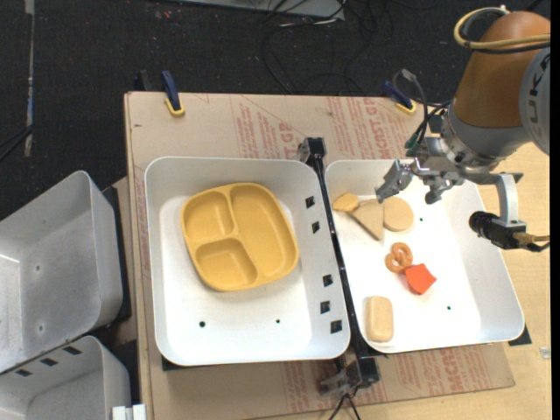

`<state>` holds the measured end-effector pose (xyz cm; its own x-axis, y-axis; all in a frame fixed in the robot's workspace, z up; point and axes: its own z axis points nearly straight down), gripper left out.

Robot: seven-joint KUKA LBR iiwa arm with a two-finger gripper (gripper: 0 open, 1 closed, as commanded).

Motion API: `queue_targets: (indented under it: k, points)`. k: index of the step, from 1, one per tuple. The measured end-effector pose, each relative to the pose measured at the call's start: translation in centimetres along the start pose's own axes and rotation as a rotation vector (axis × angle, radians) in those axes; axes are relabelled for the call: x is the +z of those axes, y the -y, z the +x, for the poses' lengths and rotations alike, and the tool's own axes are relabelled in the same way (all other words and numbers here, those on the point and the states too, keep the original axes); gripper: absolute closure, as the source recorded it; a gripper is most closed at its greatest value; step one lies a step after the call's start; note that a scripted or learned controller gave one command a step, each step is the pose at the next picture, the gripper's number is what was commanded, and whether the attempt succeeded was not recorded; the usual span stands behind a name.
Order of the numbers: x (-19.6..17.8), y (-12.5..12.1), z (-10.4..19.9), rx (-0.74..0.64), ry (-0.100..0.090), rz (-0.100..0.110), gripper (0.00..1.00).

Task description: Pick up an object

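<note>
Overhead, two shallow white bins sit side by side on a brown cardboard-covered surface (236, 116). The left bin (166, 322) holds a smooth, matte yellow tray (238, 234) with rounded corners and three moulded compartments, lying flat and slightly turned. The right bin (477, 313) holds small toy foods: a tan oval piece (346, 203) near the back left, a tan wedge (371, 220) beside it, a pale round disc (398, 215) touching the wedge, a twisted orange pretzel (400, 256), a bright orange block (420, 279) just beside the pretzel, and a pale rounded bread-like slab (379, 318) near the front edge. The pincer (411, 182) hangs over the back of the right bin, just above the disc and wedge; its metal fingers look spread apart, with nothing between them. The grey arm with its orange band (499, 55) reaches in from the right.
</note>
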<state>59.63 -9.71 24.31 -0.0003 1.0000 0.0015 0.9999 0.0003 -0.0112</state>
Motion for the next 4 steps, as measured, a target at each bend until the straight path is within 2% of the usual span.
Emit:
queue_targets:
  k: [1,4]
  points:
    - [-0.6,-0.2,0.0,-0.002,0.001,-0.011,0.00]
    - [15.4,-1.4,0.1,0.002,0.001,-0.006,0.00]
